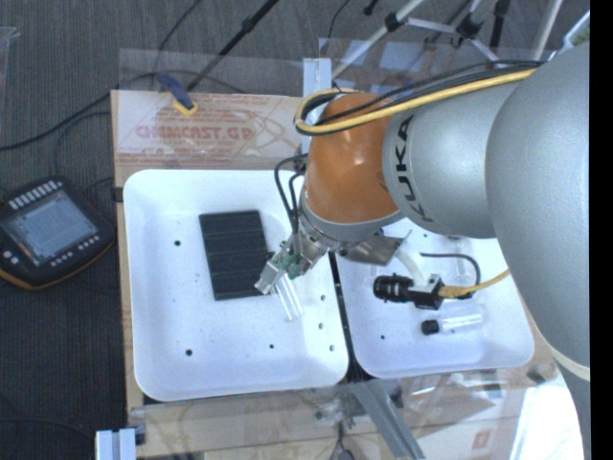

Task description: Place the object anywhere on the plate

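Observation:
A black ribbed plate (233, 253) lies flat in the left bin (163, 353), toward its back half. My gripper (278, 290) hangs low over the left bin, just off the plate's right edge, at its near right corner. It stands open, its pale fingers (290, 303) spread apart with nothing between them. A small white marker with a black cap (450, 325) lies in the right bin (498, 353), near its front. The arm's orange band and grey body cover the back of the right bin.
The ridge where the two bins meet (340, 314) runs just right of the gripper. A handheld control pendant (43, 233) sits on the floor left of the bench. A cardboard sheet (211, 137) lies behind the left bin.

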`<state>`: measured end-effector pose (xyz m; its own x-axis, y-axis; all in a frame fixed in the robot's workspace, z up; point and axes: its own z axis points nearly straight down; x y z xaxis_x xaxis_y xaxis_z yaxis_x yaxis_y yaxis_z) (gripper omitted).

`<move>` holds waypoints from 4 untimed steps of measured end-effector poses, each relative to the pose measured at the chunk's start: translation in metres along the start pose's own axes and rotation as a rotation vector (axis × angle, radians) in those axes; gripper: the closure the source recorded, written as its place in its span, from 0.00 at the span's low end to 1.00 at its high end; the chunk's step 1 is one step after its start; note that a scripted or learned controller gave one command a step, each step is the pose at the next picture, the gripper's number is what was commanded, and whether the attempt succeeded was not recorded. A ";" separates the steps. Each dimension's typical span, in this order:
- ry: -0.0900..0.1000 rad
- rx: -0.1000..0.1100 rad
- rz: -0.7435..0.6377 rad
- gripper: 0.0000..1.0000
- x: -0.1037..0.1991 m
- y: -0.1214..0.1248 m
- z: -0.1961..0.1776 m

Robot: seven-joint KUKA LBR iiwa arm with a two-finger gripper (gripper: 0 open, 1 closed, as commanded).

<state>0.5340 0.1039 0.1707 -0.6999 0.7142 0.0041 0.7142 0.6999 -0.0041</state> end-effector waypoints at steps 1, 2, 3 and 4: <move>-0.001 -0.001 -0.278 1.00 0.028 0.075 -0.012; -0.001 0.001 -0.290 1.00 0.115 0.044 -0.006; -0.006 -0.004 -0.767 1.00 0.085 0.099 -0.054; -0.001 -0.007 -0.770 1.00 0.087 0.101 -0.061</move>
<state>0.5453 0.2364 0.2319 -0.9997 0.0260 0.0027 0.0260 0.9996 0.0058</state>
